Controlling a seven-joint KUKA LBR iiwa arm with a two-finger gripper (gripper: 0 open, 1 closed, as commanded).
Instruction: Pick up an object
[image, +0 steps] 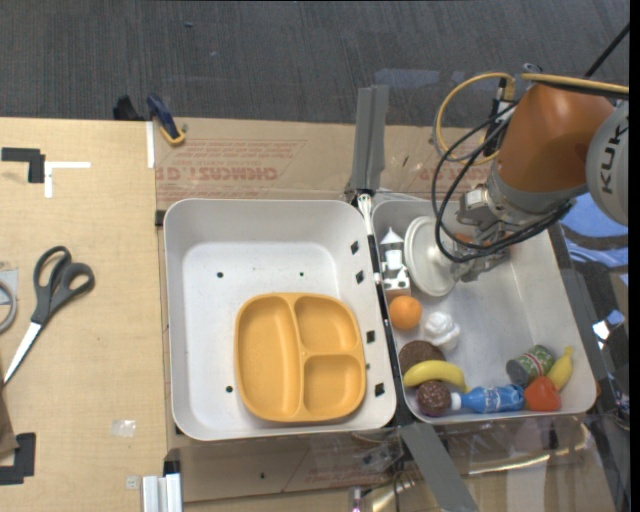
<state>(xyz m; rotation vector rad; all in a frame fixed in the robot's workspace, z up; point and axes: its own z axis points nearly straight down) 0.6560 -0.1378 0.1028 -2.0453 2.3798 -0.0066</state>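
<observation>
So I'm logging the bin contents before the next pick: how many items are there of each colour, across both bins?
Yellow: 3 (divided plastic tray, long plastic banana, small banana)
Orange: 1 (round orange fruit)
White: 1 (crumpled white lump)
Brown: 2 (dark brown round pieces)
Blue: 1 (small plastic bottle)
Green: 1 (small can)
Red: 1 (round red fruit)
Total: 10

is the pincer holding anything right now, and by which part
Cannot be told. The pincer sits low in the right bin, beside a white disc, and the wrist hides whether anything is between its tips.
</observation>
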